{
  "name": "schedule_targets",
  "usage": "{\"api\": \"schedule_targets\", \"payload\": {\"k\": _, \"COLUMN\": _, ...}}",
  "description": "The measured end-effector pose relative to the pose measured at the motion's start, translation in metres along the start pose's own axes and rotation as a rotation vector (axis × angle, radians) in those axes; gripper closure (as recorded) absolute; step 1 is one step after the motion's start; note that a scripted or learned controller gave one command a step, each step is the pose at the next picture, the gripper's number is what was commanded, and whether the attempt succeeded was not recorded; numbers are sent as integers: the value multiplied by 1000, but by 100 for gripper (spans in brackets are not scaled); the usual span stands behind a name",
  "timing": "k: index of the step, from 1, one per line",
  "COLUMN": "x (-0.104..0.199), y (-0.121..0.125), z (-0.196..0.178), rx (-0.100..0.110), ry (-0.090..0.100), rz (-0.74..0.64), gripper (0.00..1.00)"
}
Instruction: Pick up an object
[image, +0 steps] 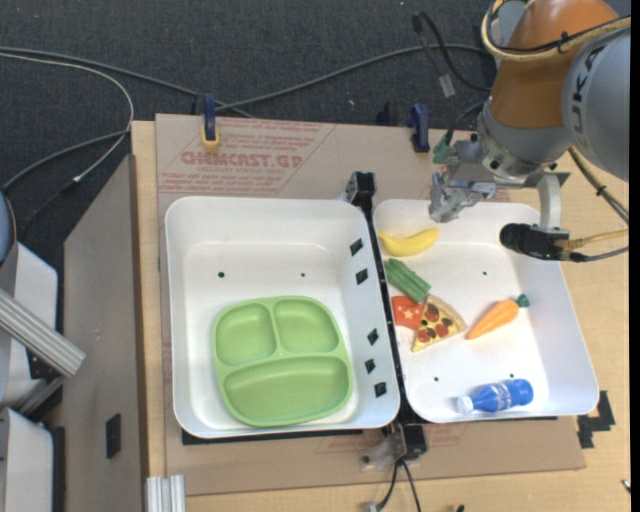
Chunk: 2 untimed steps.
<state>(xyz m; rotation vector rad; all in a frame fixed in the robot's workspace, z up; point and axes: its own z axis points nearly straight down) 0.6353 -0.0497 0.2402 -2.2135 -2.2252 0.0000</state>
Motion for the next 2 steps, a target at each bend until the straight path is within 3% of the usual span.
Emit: {"api": "schedule_targets", "payload": {"k": 2, "x": 108, "y": -11, "z": -13, "rx": -2, "ry": 1, "rz": -2, "gripper": 100}}
